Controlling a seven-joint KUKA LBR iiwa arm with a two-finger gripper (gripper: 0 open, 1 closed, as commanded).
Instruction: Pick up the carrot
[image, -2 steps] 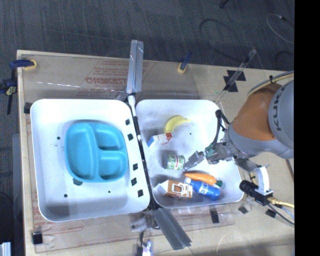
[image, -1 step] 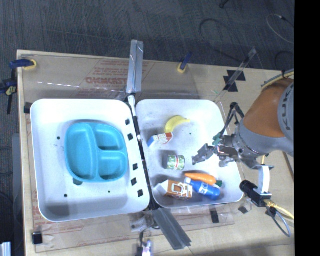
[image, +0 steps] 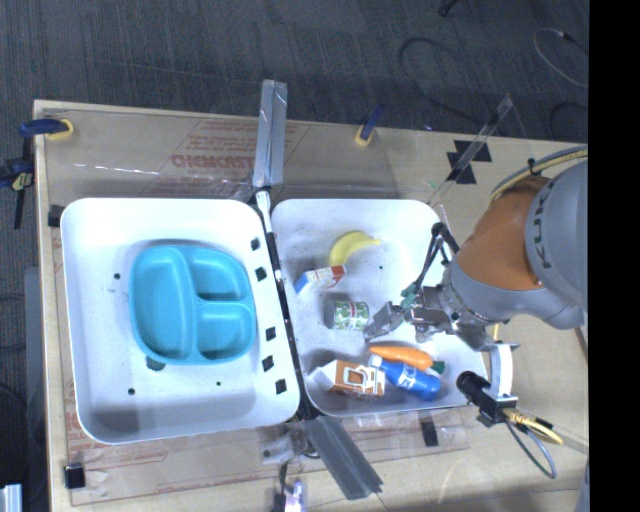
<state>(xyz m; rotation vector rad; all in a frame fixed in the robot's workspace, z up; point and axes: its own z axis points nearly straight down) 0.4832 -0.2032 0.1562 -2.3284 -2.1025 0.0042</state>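
The carrot (image: 402, 354) lies in the right bin (image: 300, 215), near its front edge, with its long side almost level across the view. It touches the blue bottle (image: 413, 379) just in front of it, and a small carton (image: 358, 378) is beside that bottle on the left. The tool (image: 392, 317) hangs just above the carrot's left part, close to the green can (image: 349, 314). I cannot tell if its fingers are apart or together, because they look dark and small here. Nothing is seen between them, so I judge the carrot is not yet grasped and not lifted. What is left is the closing on the carrot and the raising. The banana (image: 354, 245) lies further back, and the blue tray (image: 192, 303) sits in the left bin (image: 85, 225).
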